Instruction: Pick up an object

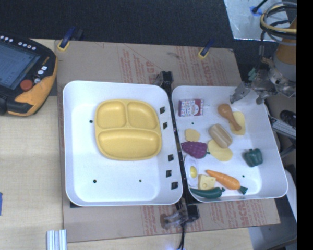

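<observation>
Camera view is showing the end effector (249, 91) hovering over the right bin's (266, 184) top-right corner. Fingers are looking spread, grasping nothing.

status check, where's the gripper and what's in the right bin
Gripper above right bin's far right corner, holding nothing. Toy food untouched: carrot, purple grapes, drumstick. Yellow divided plate in left bin.

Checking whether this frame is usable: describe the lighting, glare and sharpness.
Camera view: lighting even and soft, with faint shadows inside the left bin; mild glare on the yellow tray; the toys are fairly sharp, but the hand at the right bin's far corner looks blurred.
</observation>
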`<state>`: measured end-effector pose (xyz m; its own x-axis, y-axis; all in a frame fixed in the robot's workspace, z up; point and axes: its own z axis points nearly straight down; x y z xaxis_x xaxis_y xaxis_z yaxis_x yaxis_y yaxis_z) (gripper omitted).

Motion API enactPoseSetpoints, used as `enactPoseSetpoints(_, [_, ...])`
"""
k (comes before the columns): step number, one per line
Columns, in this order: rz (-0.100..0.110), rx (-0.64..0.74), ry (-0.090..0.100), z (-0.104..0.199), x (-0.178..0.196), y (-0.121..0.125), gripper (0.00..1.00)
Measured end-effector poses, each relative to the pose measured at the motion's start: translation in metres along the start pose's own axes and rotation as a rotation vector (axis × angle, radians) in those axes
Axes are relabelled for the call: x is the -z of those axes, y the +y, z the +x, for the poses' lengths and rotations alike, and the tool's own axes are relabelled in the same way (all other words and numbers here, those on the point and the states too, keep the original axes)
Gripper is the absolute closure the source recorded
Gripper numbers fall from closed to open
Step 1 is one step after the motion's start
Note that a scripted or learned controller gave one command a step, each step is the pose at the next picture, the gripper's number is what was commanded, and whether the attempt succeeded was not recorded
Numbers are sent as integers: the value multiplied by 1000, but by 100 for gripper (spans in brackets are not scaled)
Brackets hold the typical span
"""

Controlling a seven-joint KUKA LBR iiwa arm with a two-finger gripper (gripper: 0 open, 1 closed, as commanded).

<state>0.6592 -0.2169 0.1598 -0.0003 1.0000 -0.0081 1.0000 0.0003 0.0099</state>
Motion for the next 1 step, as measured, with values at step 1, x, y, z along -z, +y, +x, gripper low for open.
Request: enactPoseSetpoints(1, [19, 3, 10, 37, -70, -51, 0])
